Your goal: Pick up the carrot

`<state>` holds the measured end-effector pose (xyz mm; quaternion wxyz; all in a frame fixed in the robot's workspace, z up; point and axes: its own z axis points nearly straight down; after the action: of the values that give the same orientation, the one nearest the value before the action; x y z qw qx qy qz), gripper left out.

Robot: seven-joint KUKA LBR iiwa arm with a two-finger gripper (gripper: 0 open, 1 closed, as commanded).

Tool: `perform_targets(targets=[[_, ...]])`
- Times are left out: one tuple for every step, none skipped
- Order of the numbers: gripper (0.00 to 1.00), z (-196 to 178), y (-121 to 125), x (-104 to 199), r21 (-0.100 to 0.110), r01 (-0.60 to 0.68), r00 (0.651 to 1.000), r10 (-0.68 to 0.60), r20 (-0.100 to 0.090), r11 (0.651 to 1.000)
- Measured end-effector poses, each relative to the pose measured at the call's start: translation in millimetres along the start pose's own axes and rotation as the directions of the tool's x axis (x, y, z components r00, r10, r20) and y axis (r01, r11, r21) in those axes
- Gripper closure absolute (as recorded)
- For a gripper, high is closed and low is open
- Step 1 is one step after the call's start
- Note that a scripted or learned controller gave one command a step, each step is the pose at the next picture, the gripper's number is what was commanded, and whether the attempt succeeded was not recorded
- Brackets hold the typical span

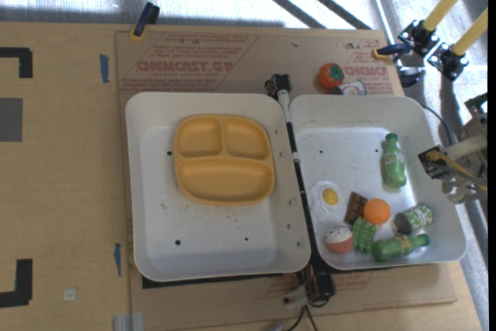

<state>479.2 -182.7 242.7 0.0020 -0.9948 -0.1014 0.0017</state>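
The counter [62, 190] is seen from above, covered in brown cardboard, with two white bins side by side on it. The left bin [155, 244] carries a yellow divided plate [225, 157], lying flat toward the upper middle. The right bin [349, 143] carries the small items, all clustered in its lower right part.

The arm is not clearly made out; metal hardware is noted at the right edge, beside the right bin, at about [457, 167]. Whether this is the gripper cannot be told, and its state (apart or together) cannot be told.

Items in the right bin, larger first: a green bottle [393, 161] lying near the right wall; a second green bottle [399, 246] along the lower wall; the carrot [372, 217], taken to be the orange ball with a green leafy part just below it, between a brown chocolate piece [355, 206] and a small can [415, 218]; a fried egg [328, 197] to the left; a cupcake [339, 240] just beside the leafy part.

Outside the bins, a tomato [331, 76] lies on the cardboard above the right bin.

Progress: judged not begun. The carrot rests in the bin, touched by nothing from above. Approach, descent, closing and lift all remain. Crowded neighbours are judged a risk to a clean grasp.
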Motion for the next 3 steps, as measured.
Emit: perform_targets(targets=[[1.00,-70.6,41.8,17.0,-0.007,0.499,0.867,-0.499,0.000,0.867],[1.00,-19.0,22.2,-4.8,-0.001,0.207,0.978,-0.207,0.000,0.978],[1.00,7.9,-11.0,14.5,0.000,0.002,1.000,-0.002,0.000,1.000]])
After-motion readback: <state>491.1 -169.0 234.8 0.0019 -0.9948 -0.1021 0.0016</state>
